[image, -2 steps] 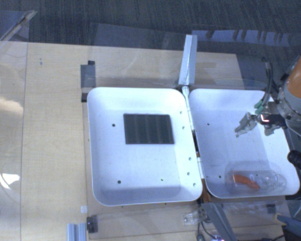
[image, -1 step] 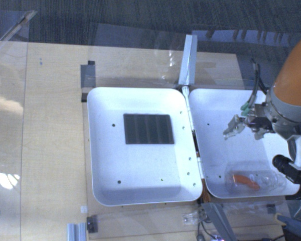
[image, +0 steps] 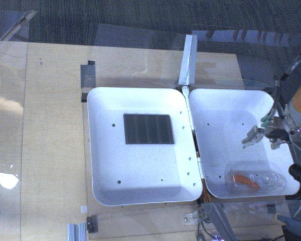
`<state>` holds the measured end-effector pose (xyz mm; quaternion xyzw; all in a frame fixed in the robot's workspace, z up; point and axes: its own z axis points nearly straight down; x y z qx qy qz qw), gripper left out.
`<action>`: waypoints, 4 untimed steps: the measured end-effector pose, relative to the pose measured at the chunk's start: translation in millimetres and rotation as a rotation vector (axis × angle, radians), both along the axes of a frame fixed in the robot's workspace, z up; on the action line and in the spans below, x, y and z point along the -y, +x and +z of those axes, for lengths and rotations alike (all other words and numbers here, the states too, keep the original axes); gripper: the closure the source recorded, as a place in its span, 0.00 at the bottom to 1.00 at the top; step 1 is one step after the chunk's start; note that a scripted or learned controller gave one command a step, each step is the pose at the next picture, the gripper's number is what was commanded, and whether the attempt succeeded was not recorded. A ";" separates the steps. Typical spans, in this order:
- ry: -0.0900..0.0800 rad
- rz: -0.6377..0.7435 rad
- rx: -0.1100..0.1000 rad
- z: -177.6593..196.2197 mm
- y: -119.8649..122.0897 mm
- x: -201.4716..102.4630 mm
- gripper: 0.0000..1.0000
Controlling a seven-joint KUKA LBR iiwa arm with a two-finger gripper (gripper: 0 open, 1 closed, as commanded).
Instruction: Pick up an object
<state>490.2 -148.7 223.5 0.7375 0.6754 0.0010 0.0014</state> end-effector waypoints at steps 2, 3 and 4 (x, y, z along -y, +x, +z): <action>-0.003 0.203 0.010 -132.9 0.8 -34.6 0.00; -0.002 0.269 0.013 -133.8 88.2 -61.5 0.00; -0.002 0.157 0.004 -52.4 93.9 -31.2 0.00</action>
